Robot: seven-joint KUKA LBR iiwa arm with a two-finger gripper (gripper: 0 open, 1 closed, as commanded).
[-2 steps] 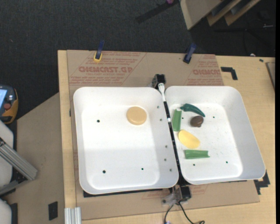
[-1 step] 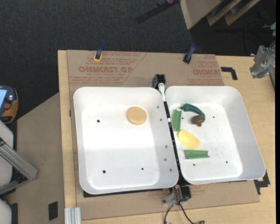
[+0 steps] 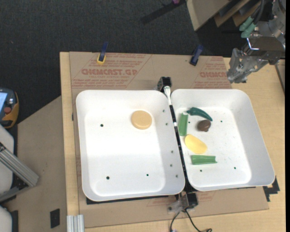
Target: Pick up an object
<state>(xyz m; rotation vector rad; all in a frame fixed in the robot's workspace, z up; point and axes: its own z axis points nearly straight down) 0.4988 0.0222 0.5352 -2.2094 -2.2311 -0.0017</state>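
Note:
The right bin (image 3: 253, 136) holds several small objects: a dark green curved piece (image 3: 200, 112), a brown lump (image 3: 204, 126), a light green stick (image 3: 182, 124) by the divider, a yellow oval (image 3: 195, 144) and a green wedge (image 3: 203, 159). A tan round disc (image 3: 142, 120) lies in the left bin (image 3: 90, 149). My gripper (image 3: 239, 71) hangs at the upper right, above the far rim of the right bin and away from every object. Nothing shows between its fingers.
Both bins rest on a cardboard sheet (image 3: 113, 68) held by a yellow-blue clamp (image 3: 102, 54) and a blue clamp (image 3: 196, 54) at the back. A black latch (image 3: 164, 83) sits between the bins. Cardboard boxes (image 3: 217, 11) stand behind the arm.

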